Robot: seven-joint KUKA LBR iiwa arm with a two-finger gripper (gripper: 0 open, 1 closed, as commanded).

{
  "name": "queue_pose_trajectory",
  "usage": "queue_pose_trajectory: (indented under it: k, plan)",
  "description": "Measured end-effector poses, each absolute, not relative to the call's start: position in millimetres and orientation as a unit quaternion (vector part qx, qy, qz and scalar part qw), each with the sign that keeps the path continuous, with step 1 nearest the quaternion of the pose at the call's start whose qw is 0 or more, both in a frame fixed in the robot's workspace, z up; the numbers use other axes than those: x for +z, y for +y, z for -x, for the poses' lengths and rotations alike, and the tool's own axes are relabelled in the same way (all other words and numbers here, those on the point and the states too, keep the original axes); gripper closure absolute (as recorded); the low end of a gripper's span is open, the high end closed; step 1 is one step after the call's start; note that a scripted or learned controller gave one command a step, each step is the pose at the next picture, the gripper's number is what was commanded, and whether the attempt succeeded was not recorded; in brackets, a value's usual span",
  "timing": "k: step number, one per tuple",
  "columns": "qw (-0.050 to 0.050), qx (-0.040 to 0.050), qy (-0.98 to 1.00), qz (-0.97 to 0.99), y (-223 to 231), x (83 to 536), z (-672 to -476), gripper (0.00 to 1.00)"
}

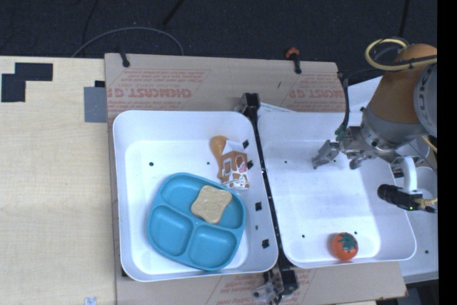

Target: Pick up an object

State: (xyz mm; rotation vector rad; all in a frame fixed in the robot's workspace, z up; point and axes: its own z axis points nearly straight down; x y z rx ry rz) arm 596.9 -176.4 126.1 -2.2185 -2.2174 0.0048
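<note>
Gripper [334, 156]: hovers over the right bin [307, 239], fingers spread apart, holding nothing.
Tomato [344, 246]: rests in that bin's near right corner, well apart from the gripper.
Left bin [132, 153]: holds a blue divided plate [178, 232] bearing a toast slice [211, 204].

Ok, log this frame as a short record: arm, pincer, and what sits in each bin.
arm: reaches in from the view's right, over the right bin
pincer: above the right bin's floor, nothing between its fingers
right bin: tomato-like toy near the front edge
left bin: blue divided plate bearing a toast slice; small carton and brown item behind it
</note>
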Motion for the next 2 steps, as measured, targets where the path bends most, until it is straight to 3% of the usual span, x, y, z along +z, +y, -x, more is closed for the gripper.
queue_pose_trajectory:
  k: [1, 2]
  plan:
    - [0.003, 0.0015, -0.707, 0.708, -175, 85, -596.3, 0.0]
    - [0.001, 0.0009, -0.706, 0.709, -176, 98, -596.9, 1.0]
